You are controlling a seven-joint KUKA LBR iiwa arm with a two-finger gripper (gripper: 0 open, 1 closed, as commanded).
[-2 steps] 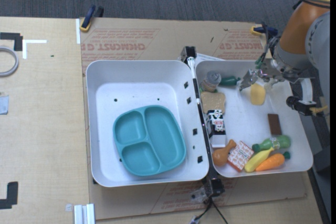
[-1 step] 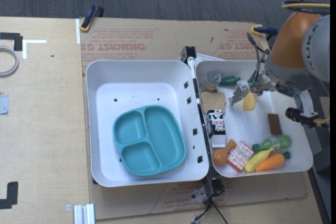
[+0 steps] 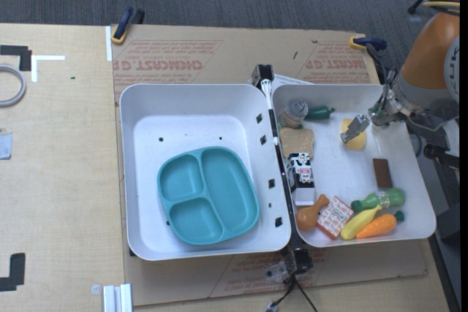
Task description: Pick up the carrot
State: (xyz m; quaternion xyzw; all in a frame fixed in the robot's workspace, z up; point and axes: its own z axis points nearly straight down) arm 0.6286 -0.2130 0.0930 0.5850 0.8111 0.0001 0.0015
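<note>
White plastic bins sit side by side on your counter (image 3: 66, 179); the left bin (image 3: 139, 157) holding a teal divided plate (image 3: 208, 195) lies far from the claw (image 3: 356, 129). Your claw hovers over the right bin (image 3: 402, 157) by a yellow piece (image 3: 356, 141); you cannot tell its state. Nothing is lifted yet: the carrot (image 3: 378, 226) lies well below it, at the bin's near edge, untouched.
</note>
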